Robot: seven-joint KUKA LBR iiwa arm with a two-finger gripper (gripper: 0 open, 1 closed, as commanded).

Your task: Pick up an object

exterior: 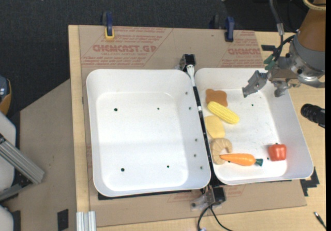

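Note:
The right white bin (289,126) holds several toy foods along its left side: a brown bread piece (216,96), a yellow corn cob (223,113), a pale yellow piece (214,127), a tan ridged piece (221,145) and an orange carrot (239,159). A red pepper (277,152) stands alone near the front right corner. My gripper (266,88) hangs over the bin's back right part, above the bare floor. Its fingers are spread open with nothing between them. It is well apart from every food item.
The left white bin (95,121) sits beside the right one, separated by a black divider strip (196,105). Both rest on a brown board (77,69) held by blue clamps (108,19) at the back. The arm reaches in from the right.

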